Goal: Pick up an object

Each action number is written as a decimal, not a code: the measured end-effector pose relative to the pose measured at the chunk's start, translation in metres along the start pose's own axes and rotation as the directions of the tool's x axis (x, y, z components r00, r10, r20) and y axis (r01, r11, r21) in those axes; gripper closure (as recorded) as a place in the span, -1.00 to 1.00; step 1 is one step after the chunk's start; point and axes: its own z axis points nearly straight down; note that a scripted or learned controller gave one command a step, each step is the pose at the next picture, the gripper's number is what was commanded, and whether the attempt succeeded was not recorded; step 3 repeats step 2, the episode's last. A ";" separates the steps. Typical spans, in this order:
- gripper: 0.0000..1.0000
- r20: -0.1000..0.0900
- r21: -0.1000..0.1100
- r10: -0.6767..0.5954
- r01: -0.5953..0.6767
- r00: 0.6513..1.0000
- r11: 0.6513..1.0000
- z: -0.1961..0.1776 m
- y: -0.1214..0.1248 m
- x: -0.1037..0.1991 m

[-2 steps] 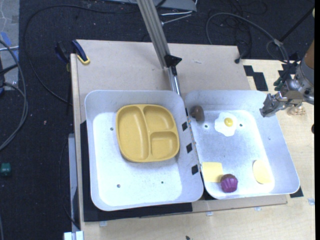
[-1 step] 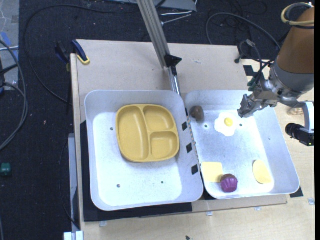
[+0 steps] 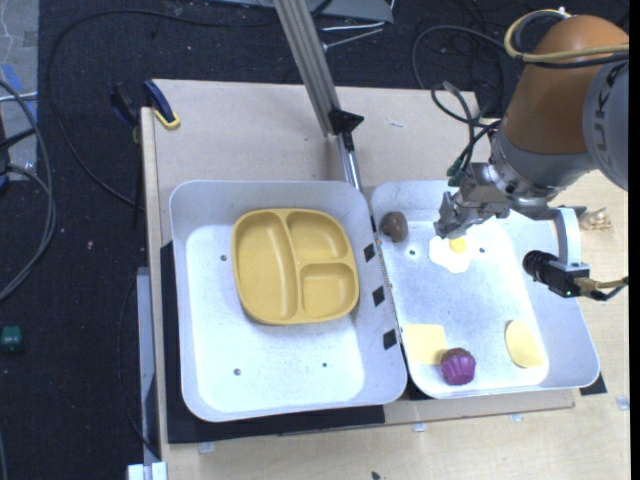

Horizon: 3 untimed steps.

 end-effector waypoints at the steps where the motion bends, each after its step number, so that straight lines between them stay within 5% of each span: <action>1: 1.00 0.000 0.000 -0.001 0.001 1.000 1.000 0.006 0.005 0.063; 2: 1.00 0.001 0.000 0.001 -0.001 1.000 1.000 0.022 0.013 0.112; 3: 1.00 0.001 0.000 0.001 -0.001 1.000 1.000 0.022 0.013 0.112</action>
